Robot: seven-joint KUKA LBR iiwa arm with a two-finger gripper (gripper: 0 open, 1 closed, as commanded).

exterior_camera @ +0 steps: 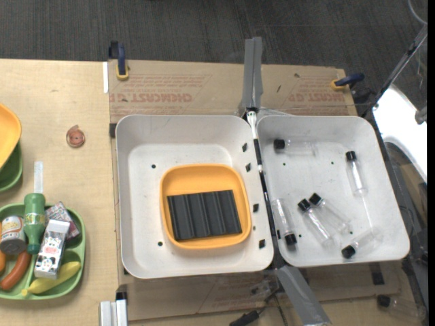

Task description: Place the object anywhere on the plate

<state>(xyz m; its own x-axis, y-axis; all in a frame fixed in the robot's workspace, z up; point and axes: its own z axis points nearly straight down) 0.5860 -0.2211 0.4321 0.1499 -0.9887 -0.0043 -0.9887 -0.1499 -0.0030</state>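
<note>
Overhead view of the surface. Two white bins lie side by side on a cardboard sheet printed with red lettering that is upside down here and not clearly legible. In the left bin, an orange plate carries the dark ribbed block. The block lies flat within the plate's rim, its long axis running left to right and its ribs crosswise. The right bin holds clear vials with black caps, scattered at various angles. The state of the end effector cannot be told.
</note>
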